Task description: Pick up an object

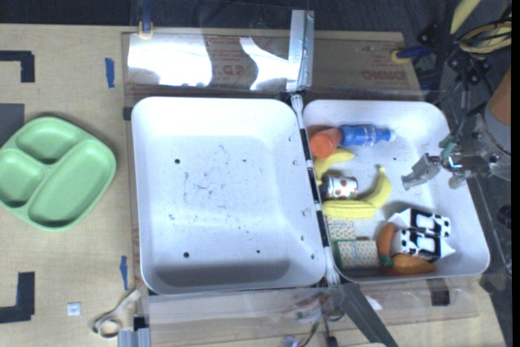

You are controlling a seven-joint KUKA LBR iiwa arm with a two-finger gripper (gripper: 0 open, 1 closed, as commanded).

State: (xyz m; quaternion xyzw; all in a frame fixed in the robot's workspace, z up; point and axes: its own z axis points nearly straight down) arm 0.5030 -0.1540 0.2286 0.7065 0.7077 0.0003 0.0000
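While the wooden worktop (65,61) carries two white bins side by side, the left bin (219,191) lies bare and a green divided plate (53,172) sits well apart at far left. Crowding the right bin (422,114) are a black-and-white box (424,233), a yellow banana (375,189), a blue bottle (366,134), an orange cup (324,144) and a small can (342,188). Smallest, the hand (424,170) hangs over that bin's right side, above the box, its fingers slightly parted and holding nothing.
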